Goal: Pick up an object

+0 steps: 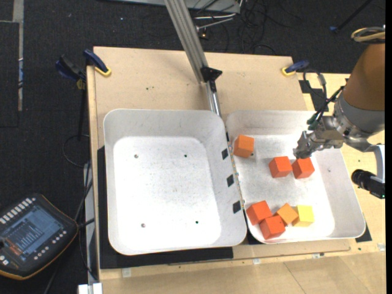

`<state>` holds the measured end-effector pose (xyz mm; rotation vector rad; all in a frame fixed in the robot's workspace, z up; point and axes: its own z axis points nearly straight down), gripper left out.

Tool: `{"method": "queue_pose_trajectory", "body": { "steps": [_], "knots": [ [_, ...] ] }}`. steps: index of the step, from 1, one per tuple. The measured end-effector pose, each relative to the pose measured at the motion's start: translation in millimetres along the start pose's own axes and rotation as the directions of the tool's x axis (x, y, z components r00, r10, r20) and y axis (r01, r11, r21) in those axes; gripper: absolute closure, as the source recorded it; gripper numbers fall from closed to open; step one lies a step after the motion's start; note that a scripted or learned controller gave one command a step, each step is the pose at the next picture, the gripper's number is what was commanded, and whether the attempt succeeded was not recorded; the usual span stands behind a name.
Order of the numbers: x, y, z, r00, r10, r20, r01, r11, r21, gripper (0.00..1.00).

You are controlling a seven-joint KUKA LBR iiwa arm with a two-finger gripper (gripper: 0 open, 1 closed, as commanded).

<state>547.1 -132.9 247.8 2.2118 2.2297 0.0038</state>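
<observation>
The right bin (343, 225) holds several blocks. An orange cube (244, 146) lies near its left wall. A red-orange cube (280, 166) and a red cube (304, 168) sit side by side in the middle. Near the front edge lie two red-orange cubes (259, 211) (272, 226), an orange cube (287, 213) and a yellow cube (305, 214). My gripper (304, 152) hangs just above the red cube, at its far side. I see nothing held between its fingers.
The left bin (122, 133) stands beside the right one, sharing a raised middle edge. A metal pole (190, 38) slants in from the top to the bins' junction. A teach pendant (30, 231) lies at bottom left.
</observation>
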Motion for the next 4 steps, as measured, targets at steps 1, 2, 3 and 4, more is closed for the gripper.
{"method": "queue_pose_trajectory", "body": {
  "steps": [1,2,3,4],
  "knots": [
    [60,2,8,1.0,-0.001,-0.001,0.001,1.0,0.003,1.0],
    [112,8,19,1.0,0.0,-0.001,0.0,1.0,0.005,1.0],
    [165,27,14,1.0,0.0,-0.001,0.0,1.0,0.0,1.0],
    [220,35,4,1.0,0.0,-0.001,0.0,1.0,0.0,1.0]
  ]
}}
